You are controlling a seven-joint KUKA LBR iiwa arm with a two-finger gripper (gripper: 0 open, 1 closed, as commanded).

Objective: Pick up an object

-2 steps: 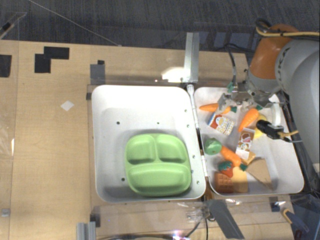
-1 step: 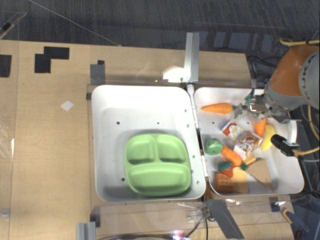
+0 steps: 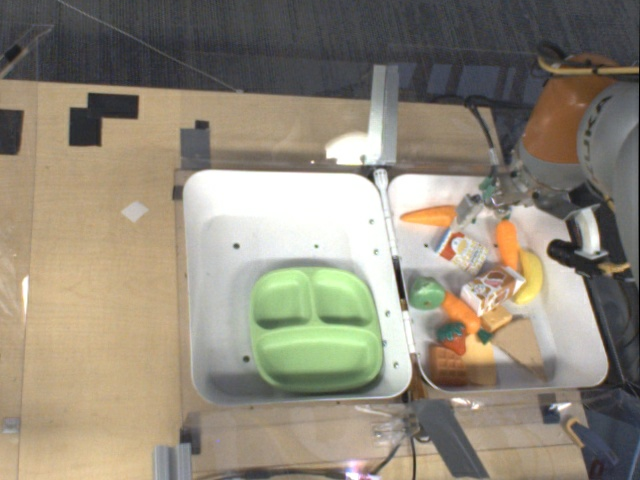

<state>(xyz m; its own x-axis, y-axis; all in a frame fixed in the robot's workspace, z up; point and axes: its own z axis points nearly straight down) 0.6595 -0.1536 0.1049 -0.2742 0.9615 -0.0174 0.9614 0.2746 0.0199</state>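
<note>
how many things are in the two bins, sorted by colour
Green: 2, the divided tray and a small green piece
Orange: 3, carrot-like pieces
Yellow: 1, banana
Printed packets: 2
Brown: 2, waffle and wedge
Total: 10

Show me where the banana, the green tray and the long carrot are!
banana (image 3: 530,274): camera view, middle of its curve.
green tray (image 3: 316,328): camera view, its centre divider.
long carrot (image 3: 428,216): camera view, mid-body.
</note>
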